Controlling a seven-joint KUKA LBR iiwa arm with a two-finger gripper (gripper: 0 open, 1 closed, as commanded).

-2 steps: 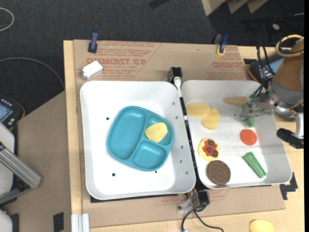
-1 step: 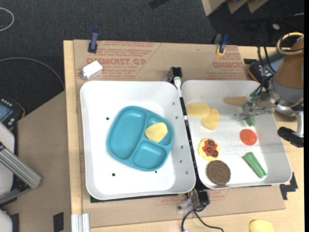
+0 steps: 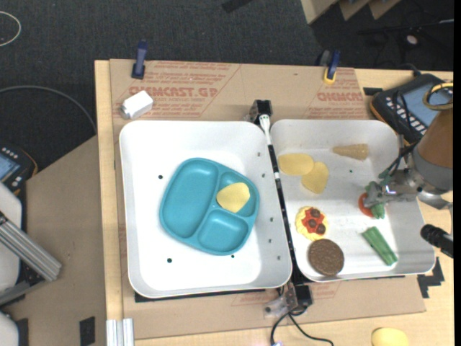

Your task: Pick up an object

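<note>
Tool (image 3: 377,193) is down in the right bin (image 3: 346,130), right over a small red piece (image 3: 369,207) — can't tell its grip state. Just below that red piece lies a green stick (image 3: 379,244).

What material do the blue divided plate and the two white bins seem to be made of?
The blue divided plate looks like molded plastic with a smooth, slightly matte finish: uniform color, rounded compartment ridges. The left bin and right bin also look like thin formed plastic, with rounded corners and soft glare, though painted metal cannot be ruled out.
</note>
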